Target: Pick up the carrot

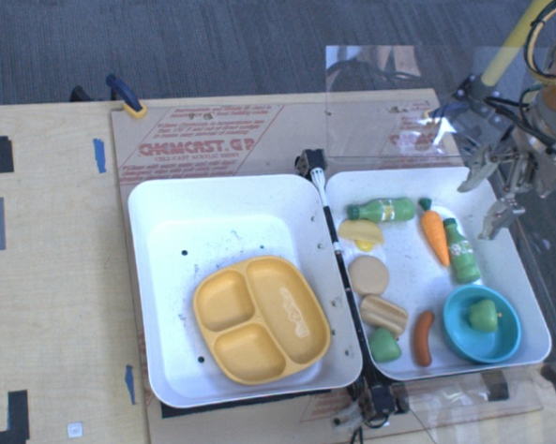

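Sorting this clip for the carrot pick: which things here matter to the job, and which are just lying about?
Job:
carrot, in the right bin
hand, at that bin's far right edge

Lying about:
two green bottles
blue bowl with a green fruit
sausage
bread
yellow tray in the left bin

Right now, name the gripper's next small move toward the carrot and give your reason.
Probably shift the gripper left in the view and lower it over the carrot. It hangs by the right bin wall, apart from the carrot, which lies between two green bottles: one at its top end, one tight alongside, so approach carefully.
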Robot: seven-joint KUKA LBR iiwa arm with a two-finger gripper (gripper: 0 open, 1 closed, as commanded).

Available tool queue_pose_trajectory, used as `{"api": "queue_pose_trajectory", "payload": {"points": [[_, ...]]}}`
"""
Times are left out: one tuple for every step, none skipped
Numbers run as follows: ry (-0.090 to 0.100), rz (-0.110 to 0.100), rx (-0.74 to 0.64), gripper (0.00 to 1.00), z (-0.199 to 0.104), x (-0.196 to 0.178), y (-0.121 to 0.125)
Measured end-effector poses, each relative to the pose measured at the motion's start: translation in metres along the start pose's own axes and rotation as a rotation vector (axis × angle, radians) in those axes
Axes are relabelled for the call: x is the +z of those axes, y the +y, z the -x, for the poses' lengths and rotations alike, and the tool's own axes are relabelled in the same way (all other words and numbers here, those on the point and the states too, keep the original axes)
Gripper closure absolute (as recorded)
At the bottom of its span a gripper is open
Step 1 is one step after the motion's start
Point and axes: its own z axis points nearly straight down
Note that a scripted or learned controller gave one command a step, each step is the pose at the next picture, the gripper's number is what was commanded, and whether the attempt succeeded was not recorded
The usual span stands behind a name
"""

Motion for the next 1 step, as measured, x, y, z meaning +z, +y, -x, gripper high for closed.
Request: {"api": "queue_pose_trajectory", "payload": {"points": [[-0.008, -0.001, 0.118, 0.0, 0.0068, 0.1083, 0.0012]]}}
